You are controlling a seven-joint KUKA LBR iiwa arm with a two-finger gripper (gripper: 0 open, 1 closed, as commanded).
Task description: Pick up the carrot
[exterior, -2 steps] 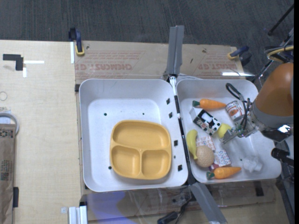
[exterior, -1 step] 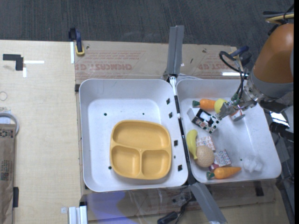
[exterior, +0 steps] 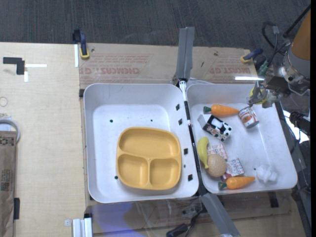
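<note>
- Gripper: hangs over the far right corner of the right bin, at the end of the grey arm with its orange band. Nothing seen pinched; whether it is spread or pressed together cannot be told at this size.
- Carrot, far: lies flat on the right bin floor near the far wall, leafy end toward the divider. It sits to the gripper's side, toward the left bin, with a small can between the two and just beside the carrot's tip.
- Carrot, near: lies along the near wall of the same bin, well apart from the gripper, touching a brown egg-shaped item.
- Other contents: a banana, a black-and-white toy, a printed packet, a white crumpled item.
- Left bin: holds a yellow divided plate.
- Risks (judgement):
  - two carrots answer the task, so the target could be confused;
  - a descent from here would likely strike the can, not the far carrot;
  - the tapered carrot may roll or slip out if caught near its thin end;
  - the near carrot is crowded by wall and neighbours, inviting a mixed grab.
</note>
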